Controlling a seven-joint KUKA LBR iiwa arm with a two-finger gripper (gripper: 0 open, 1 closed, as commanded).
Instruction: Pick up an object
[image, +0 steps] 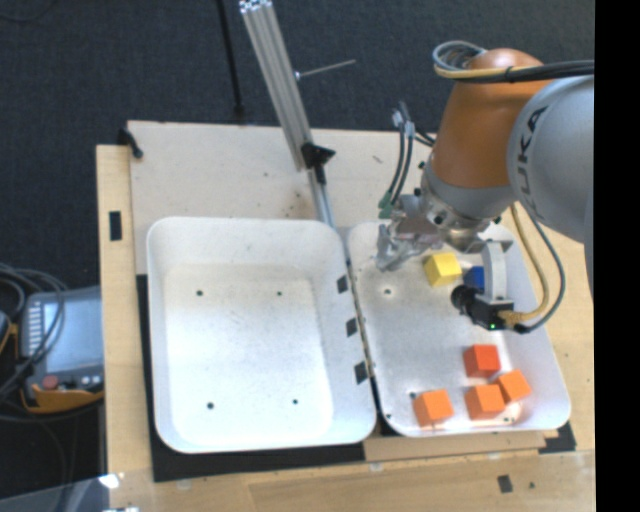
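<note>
My gripper (397, 246) hangs over the far left part of the right bin (400, 330), below the arm's orange band. A yellow block (441, 268) lies just to its right, close beside it, and I cannot tell if they touch. A blue block (474, 279) shows partly behind the wrist's black fitting. Several orange blocks lie at the near end of the bin, among them one (481, 359) in the middle right and one (433, 407) by the front wall. Nothing visibly sits in the gripper.
The left bin (170, 300) stands beside the right one, sharing a raised divider (357, 330). A slanted metal post (285, 100) rises behind the bins. Cables loop off the wrist on the right.
</note>
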